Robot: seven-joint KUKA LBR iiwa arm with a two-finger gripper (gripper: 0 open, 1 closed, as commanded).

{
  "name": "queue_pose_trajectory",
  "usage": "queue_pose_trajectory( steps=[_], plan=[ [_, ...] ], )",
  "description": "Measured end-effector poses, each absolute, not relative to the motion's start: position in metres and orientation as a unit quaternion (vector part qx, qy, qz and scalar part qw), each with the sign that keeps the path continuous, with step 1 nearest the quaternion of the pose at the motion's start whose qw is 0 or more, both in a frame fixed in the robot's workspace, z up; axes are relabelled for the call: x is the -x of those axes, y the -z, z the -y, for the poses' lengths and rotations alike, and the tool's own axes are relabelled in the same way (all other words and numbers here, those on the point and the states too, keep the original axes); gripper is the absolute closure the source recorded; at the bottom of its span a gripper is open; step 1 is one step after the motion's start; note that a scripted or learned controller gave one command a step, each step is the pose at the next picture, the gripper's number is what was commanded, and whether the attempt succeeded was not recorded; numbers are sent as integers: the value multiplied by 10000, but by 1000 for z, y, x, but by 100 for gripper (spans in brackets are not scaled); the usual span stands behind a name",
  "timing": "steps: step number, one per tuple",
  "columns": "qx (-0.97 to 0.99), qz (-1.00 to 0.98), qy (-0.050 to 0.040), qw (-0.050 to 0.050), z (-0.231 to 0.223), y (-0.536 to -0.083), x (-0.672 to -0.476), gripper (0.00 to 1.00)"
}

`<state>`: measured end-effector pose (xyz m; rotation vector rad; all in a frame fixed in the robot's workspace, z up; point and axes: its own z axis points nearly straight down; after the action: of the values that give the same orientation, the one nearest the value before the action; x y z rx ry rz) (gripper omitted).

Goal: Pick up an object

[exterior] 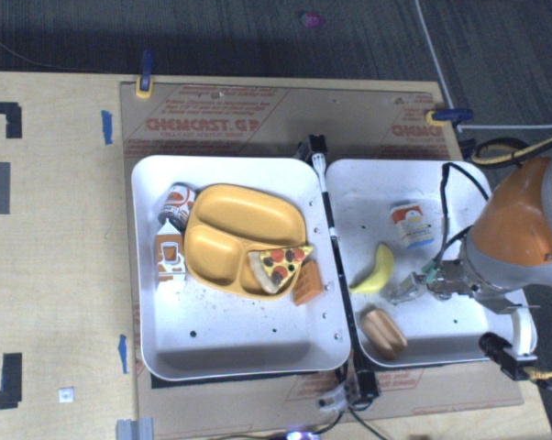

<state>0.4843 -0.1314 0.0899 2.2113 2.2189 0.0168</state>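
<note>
From my remote seat, the claw (414,287) sits low in the right bin (459,337), and I cannot tell whether it is parted or closed; the metal there blurs into the white floor. Nothing visibly sits in it, so I judge the pick not yet made: the reach is done, while the grasp and the lift are left.

Just beside the claw, toward the left bin, lies the banana (375,270), the likeliest target, close to the tip but whether touching I cannot say. A little nearer the front rim from the claw is the brown bread roll (382,331), apart from it. Behind the claw, toward the back wall, stands a small white cup with an orange label (412,225).

Farther off, across the divider, the left bin (230,346) holds a yellow divided plate (235,236) with a pizza slice (276,269) on it, a toast-coloured piece (308,284) at its edge, and beyond those a can (176,207) and a small carton (170,255), half tucked under the plate.

The arm's wrist (514,227) is cut off at the frame edge, and its bulk hides part of the right bin.
</note>
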Motion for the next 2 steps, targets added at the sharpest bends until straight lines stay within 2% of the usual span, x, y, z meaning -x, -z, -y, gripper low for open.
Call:
queue_pose_trajectory(
  steps=[1, 2],
  plan=[
    [-7081, -7061, -22, 97, 100, -89, -483, 0],
    [-7068, -7073, -40, 66, 104, -90, -484, 0]
  ],
)
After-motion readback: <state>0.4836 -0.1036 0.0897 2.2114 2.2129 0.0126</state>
